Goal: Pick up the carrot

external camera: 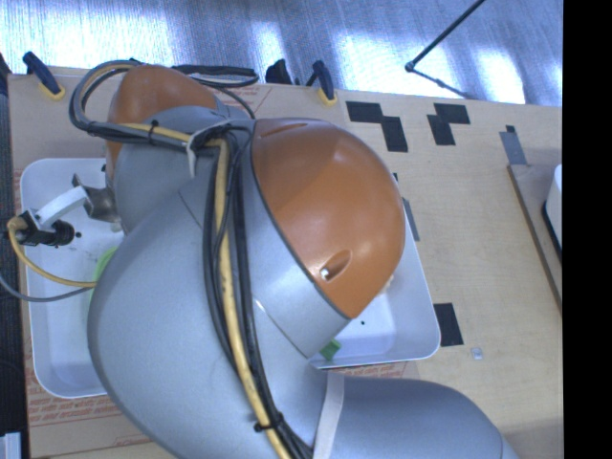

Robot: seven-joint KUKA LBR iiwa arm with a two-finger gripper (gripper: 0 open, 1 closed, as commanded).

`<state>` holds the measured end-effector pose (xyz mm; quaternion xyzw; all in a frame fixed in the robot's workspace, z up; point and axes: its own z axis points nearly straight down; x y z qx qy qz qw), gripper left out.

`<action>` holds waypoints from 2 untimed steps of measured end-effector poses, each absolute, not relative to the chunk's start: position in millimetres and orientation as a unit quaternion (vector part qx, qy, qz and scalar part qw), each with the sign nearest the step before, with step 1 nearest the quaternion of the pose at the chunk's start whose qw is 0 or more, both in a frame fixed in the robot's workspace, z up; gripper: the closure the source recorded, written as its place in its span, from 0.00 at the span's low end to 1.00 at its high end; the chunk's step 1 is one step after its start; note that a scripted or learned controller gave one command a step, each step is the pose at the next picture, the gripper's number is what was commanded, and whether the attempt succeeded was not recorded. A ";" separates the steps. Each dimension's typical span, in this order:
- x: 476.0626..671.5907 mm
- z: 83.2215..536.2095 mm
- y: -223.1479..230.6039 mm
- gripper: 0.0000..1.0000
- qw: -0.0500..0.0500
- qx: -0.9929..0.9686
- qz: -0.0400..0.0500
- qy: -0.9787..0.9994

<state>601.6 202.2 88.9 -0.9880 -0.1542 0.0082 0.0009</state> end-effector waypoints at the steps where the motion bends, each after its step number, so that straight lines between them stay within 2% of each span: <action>1: 588.3 105.4 168.7 0.00 0.031 -0.988 -0.011 -0.149; 2: 596.4 162.7 135.1 0.00 0.005 -0.983 0.003 -0.186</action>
